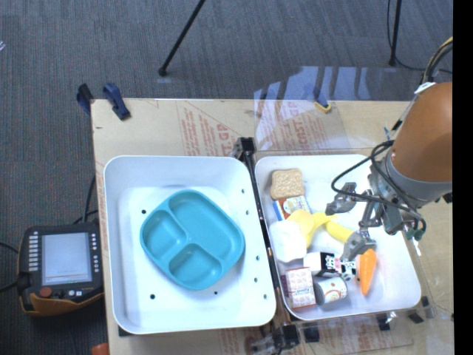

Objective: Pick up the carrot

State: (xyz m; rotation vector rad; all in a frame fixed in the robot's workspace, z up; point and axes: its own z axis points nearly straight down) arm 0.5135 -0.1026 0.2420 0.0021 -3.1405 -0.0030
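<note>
The carrot (366, 271) is orange and lies nearly upright in the picture, in the front right corner of the right bin (399, 296). My gripper (361, 240) hangs from the grey wrist just above and slightly left of the carrot's upper end, very close to it. I cannot make out whether it touches the carrot. The arm's orange band (434, 128) rises over the bin's right side.
Left of the carrot crowd a black-and-white toy (327, 263), a small can (332, 291), a pink box (299, 287), a yellow banana (325, 226), a white block (287, 241) and a bread slice (287, 183). The left bin (126, 198) holds a blue divided plate (192, 237).
</note>
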